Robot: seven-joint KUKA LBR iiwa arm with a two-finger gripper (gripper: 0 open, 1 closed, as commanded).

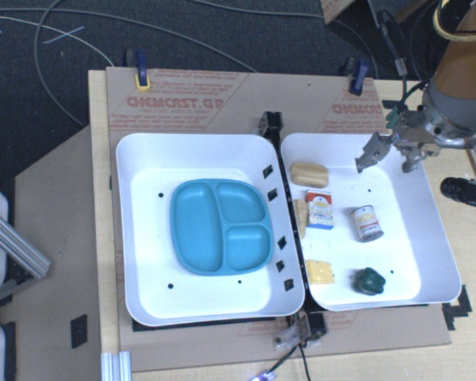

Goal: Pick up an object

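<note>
A: What's hard to make out?

B: The arm (460,62) is cut off at the frame's right and top edges. The gripper (390,155) hangs over the far right corner of the right bin (428,221); its two grey fingers (370,154) stand apart with nothing between them, so it is released. The small yellowish item (300,213) against that bin's left wall is partly hidden by the carton, and I can't tell what it is.

A: And what lies in that bin?

B: Taking the small carton (320,210) as the landmark: a tan bread roll (309,173) just beyond it, a little can (367,222) lying on its side to its right, a yellow cheese-like block (320,271) nearer the camera, and a dark green lump (370,280) to the right of that block. All lie on the bin floor, apart from the gripper.

A: The other bin?

B: The left bin (143,213), left of the carton, holds a blue divided plate (220,226) with three compartments.
</note>
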